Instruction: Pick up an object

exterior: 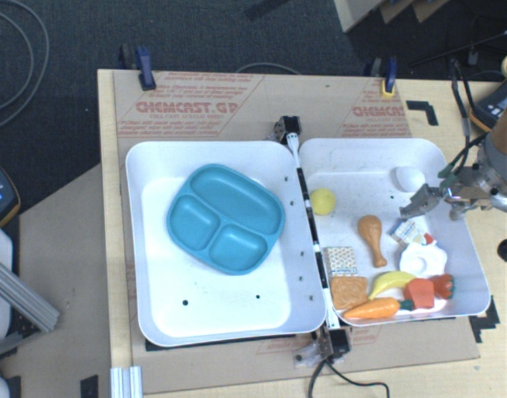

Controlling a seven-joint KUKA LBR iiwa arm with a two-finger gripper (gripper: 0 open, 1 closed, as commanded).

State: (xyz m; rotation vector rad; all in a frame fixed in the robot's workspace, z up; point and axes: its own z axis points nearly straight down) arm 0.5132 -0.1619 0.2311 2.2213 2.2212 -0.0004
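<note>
The left shallow white bin [146, 247] holds one blue three-compartment plastic plate [225, 218], set toward its far side and slightly toward the right wall. Bare white floor runs along the left edge and across the whole near half, giving wide open room there.

Across the divider, the right white bin [353, 160] is crowded only at its near end. A small yellow ball [322, 201] sits close to the left wall, with clear floor beyond it toward the far edge. Nearer, a patterned square cracker packet [341, 260] and a tan toast slice [348, 290] lie beside the left wall, and an orange toy carrot [372, 309] lies along the near rim. A brown toy drumstick [373, 237] rests in the middle, apart from its neighbours. A yellow toy banana [391, 283] touches a red block [421, 293]; a white fried-egg shape [423, 260] and a red tomato-like piece [442, 285] press toward the right wall. A white egg-shaped object [408, 176] sits alone at the far right.

The grey gripper [419, 206] reaches over the right rim, hanging just above the floor between the egg-shaped object and the fried-egg shape; I cannot tell whether it is spread or closed.
</note>
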